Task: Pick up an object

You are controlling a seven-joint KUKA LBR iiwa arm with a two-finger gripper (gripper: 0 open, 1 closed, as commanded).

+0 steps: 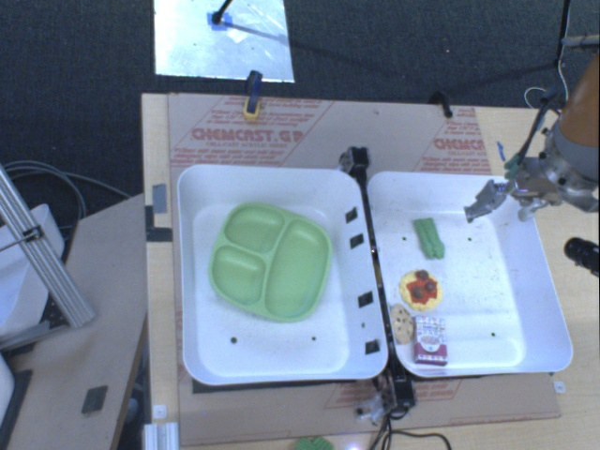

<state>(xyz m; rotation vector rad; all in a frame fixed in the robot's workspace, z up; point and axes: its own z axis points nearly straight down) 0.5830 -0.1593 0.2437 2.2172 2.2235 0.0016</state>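
Observation:
The right bin (539,279) holds a green oblong piece (429,237), a round yellow piece with red topping (421,289), a small cookie (403,323) and a red and white packet (430,339). My gripper (503,204) hangs over the bin's far right part, up and to the right of the green piece. Its fingers stand open with nothing between them.
In the left bin (202,204) lies a green divided plate (272,262). Black clips (356,242) line the divider between the bins. A yellow and blue clamp (252,97) sits on the cardboard behind the bins. A metal stand (37,251) leans at the left.

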